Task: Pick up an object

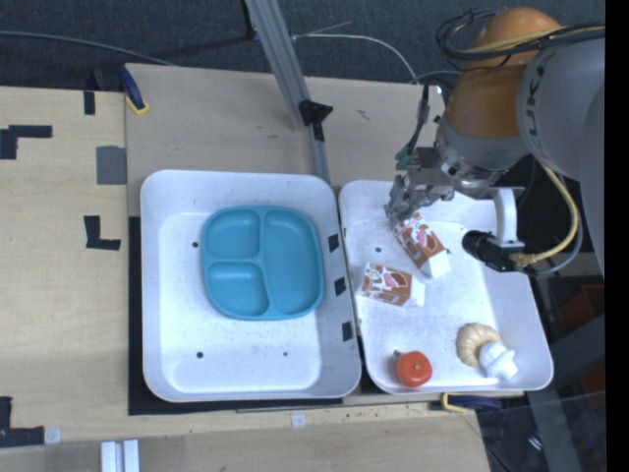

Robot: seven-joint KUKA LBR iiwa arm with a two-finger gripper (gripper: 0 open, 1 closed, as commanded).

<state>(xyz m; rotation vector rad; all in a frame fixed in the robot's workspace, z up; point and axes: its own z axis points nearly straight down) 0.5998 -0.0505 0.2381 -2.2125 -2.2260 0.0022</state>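
My gripper (405, 203) hangs over the far part of the right bin (511, 313), its tips just above the upper end of a brown-and-white snack packet (423, 246). A second similar packet (387, 284) lies a little nearer and to the left. Near the bin's front edge sit a red tomato-like ball (414, 367) and a tan croissant-shaped toy with a white end (484, 346). Nothing shows between the gripper's tips.
The left bin (167, 293) holds a blue divided plate (262, 262). A grey metal pole (283, 57) slants down to the bins' far edge. A black cable connector (486, 247) juts over the right bin's right side.
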